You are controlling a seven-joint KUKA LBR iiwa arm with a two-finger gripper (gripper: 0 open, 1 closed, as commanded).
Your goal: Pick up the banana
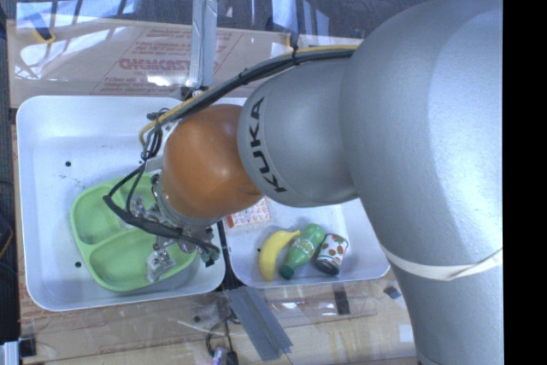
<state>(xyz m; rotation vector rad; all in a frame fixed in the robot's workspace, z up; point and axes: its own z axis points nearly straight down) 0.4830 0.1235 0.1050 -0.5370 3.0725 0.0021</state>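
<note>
We see the tool low over the green divided plate in the left bin, close to its right wall; its state we cannot tell. The banana lies well apart in the right bin, just beside a green bottle.

You saw a yellow banana beside a green bottle and a red-and-white spotted can, a lime-green divided tray, white bins, and the grey arm's orange band.
</note>
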